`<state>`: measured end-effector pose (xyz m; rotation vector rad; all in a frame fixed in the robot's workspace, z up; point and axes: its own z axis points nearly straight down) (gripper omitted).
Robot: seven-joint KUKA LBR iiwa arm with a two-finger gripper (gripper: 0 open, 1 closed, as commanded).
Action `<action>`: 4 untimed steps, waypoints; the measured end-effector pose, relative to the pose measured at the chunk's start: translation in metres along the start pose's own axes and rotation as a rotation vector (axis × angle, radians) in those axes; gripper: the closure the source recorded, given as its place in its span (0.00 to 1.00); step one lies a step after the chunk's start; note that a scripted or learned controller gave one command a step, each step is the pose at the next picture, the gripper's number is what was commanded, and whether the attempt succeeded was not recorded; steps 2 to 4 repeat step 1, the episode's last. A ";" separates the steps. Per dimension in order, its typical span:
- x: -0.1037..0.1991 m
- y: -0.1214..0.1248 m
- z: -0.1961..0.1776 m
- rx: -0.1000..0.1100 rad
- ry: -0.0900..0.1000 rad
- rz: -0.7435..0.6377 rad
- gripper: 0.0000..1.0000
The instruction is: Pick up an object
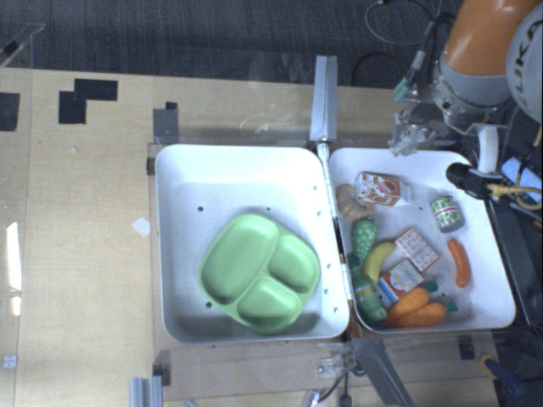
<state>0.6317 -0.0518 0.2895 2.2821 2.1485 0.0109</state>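
Toy food fills the right bin (pixel 501 299), all of it lying below and left of the claw (pixel 410 136), which hangs over the bin's far left corner with nothing seen between its fingers; whether they are spread or pressed together cannot be told. Nearest the claw is a snack packet (pixel 378 189), lying roughly crosswise. A green can (pixel 446 213) sits to the packet's right. A red sausage (pixel 460 262) lies lengthwise near the right wall. Along the left wall run a brownish lump (pixel 348 202), a green bumpy vegetable (pixel 364 236) and a yellow banana (pixel 377 259), crowded end to end. Two small printed boxes (pixel 417 248) lie at a slant mid-bin, and two carrots (pixel 414 307) lie crosswise at the near end. The left bin (pixel 182 193) holds a green divided plate (pixel 260 270). Both bins rest on the wooden surface (pixel 76 253).
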 end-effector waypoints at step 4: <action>0.078 -0.030 0.023 0.006 0.001 0.033 1.00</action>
